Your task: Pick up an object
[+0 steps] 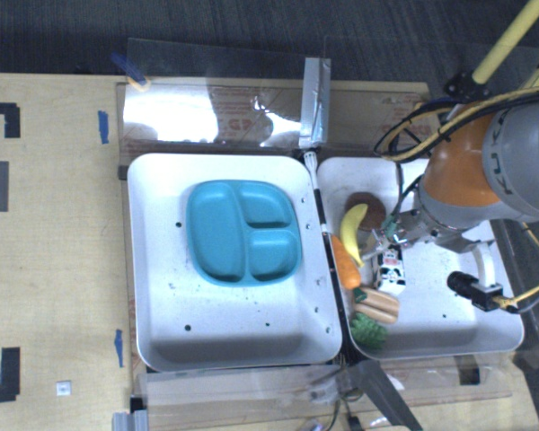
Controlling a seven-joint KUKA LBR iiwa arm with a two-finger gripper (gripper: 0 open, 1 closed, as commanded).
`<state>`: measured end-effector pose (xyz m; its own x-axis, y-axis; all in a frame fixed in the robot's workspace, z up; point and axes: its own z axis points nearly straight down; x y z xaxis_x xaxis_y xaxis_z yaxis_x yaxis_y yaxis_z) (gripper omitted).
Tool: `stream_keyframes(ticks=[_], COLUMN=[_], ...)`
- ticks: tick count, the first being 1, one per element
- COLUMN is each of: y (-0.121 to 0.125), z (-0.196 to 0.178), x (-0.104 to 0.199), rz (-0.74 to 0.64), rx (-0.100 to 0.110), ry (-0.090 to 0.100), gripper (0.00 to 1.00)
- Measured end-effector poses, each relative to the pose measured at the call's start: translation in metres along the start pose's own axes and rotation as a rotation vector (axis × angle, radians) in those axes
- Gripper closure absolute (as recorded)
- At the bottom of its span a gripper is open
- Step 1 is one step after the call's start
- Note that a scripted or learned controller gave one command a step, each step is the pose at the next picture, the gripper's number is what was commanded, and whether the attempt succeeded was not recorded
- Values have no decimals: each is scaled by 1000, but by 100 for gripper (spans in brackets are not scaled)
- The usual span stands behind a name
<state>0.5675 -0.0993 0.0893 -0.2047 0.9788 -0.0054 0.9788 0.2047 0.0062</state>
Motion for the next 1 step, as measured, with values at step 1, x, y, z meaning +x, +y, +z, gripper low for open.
stream_keyframes(ticks=[1], y=[65], z=[-100], x=[39], rz=[56], rx=[-3], ry=[5], gripper=[100])
